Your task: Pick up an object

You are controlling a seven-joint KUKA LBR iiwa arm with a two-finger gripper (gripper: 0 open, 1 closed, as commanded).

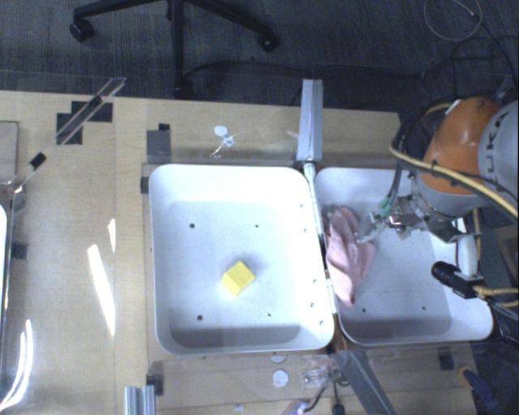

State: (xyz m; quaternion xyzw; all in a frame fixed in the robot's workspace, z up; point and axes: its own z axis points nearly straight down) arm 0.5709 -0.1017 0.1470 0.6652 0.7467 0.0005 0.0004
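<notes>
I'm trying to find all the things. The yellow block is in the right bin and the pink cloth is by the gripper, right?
Not quite. The yellow block lies in the left bin, as the camera view shows. The pink cloth is in the right bin, by the gripper.

Gripper (375,229): from my station I cannot make out the fingers; they are small and blurred where they meet the pink cloth (347,253).
Pink cloth: contact with the gripper is unclear to me; I cannot tell touching from just above.
Arm (462,158): cut off by the right edge; cables cross its orange band.
Right bin (405,320): its upper right corner is hidden under the arm.
Office chair base (174,20): cut off by the top edge; I see legs and castors alone.
Clear sheet (12,267): cut off at the left edge, outline lost in glare.
</notes>
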